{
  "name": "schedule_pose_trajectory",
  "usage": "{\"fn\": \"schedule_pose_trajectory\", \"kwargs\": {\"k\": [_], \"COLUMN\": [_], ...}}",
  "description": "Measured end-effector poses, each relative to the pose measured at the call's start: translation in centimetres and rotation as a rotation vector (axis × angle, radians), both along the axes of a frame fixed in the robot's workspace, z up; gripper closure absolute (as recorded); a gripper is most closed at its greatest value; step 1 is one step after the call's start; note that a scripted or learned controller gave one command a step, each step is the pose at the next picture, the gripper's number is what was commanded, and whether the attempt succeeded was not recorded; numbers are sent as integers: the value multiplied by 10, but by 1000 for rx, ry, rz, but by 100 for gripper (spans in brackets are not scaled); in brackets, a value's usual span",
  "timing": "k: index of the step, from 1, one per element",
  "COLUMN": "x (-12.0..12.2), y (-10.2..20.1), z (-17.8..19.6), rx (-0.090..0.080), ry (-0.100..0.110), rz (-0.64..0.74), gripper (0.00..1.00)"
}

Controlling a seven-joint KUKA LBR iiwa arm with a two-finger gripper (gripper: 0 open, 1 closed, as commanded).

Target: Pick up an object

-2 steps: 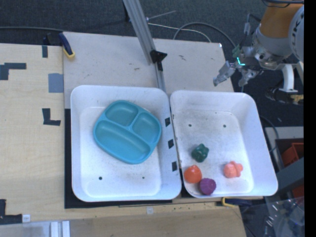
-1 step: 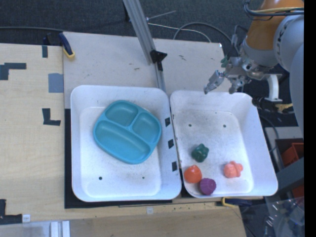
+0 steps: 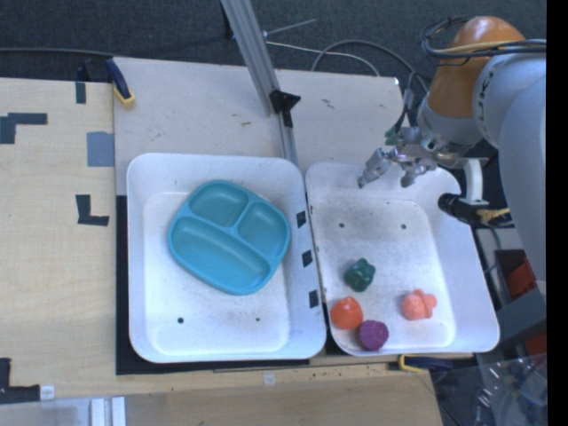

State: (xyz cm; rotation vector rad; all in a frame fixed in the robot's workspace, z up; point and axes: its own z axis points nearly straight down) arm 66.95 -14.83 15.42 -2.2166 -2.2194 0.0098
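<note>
**Gripper spread and bare above the right bin**

Nearest, a purple toy point(image 3: 373, 334), orange toy point(image 3: 346, 312), pink toy point(image 3: 418, 304) and green toy point(image 3: 359, 275) lie in the right bin point(image 3: 399, 216). Farther back, the gripper point(image 3: 388, 174) hangs with fingers parted, grasping nothing.

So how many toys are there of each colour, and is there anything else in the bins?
Green toy: 1
Orange toy: 1
Purple toy: 1
Pink toy: 1
Blue plate with sections: 1
Total: 5 things, with 4 toys in the right bin and the plate in the left bin.
</note>
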Motion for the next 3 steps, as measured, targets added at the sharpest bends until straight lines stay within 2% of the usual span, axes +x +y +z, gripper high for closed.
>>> {"fn": "schedule_pose_trajectory", "kwargs": {"k": [1, 2, 3], "x": [3, 3, 8], "y": [0, 0, 6], "z": [-61, -50, -5], "rx": [0, -1, 1], "ry": [6, 5, -12], "rz": [-1, 1, 1], "gripper": [0, 100, 100]}}
